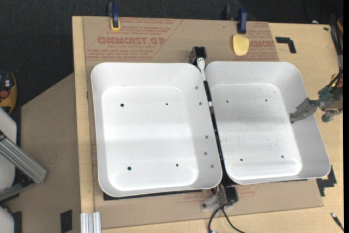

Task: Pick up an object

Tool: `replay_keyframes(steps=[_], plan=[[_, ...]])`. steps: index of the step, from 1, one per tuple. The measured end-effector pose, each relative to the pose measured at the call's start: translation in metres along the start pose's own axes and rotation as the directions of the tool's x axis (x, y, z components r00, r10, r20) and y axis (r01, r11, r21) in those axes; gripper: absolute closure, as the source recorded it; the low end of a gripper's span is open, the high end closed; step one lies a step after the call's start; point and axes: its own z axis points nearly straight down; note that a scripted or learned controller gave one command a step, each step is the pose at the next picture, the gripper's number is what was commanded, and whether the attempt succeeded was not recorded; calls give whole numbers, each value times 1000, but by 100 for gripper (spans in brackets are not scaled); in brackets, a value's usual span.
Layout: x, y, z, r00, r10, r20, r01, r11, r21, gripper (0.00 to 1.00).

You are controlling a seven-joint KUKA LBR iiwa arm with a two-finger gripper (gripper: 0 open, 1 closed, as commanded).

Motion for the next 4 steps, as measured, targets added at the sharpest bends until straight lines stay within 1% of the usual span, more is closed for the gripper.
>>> replay_keyframes(steps=[1, 2, 3, 4], plan=[[-24, 9, -146, 1000, 0, 10, 0, 1000, -20, 0], [-22, 9, -148, 1000, -1, 4, 1, 1000, -7, 100], [67, 19, -62, 1000, -10, -5, 10, 1000, 8, 100], [112, -5, -224, 1000, -6, 2, 6, 1000, -22, 100]])
